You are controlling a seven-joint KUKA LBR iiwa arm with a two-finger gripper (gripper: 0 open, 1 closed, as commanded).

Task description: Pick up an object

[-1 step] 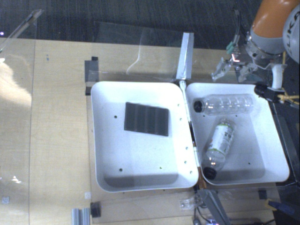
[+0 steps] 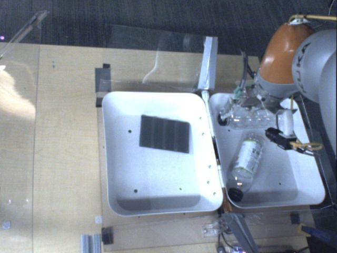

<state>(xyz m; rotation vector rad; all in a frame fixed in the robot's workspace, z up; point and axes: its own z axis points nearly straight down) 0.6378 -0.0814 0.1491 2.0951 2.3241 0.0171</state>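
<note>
Below gripper (image 2: 247,109): clear cylindrical plastic bottle (image 2: 246,161); flat ribbed dark rectangle (image 2: 164,134).

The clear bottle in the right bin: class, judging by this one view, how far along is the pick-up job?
Done: the arm has reached into the right bin, and its gripper sits at the bin's far end. In hand: nothing visibly; the clear bottle lies on its side on the bin floor, dark cap nearest the camera, apart from the gripper. Left: grasping and lifting an object. The dark flat pad lies in the left bin.
</note>
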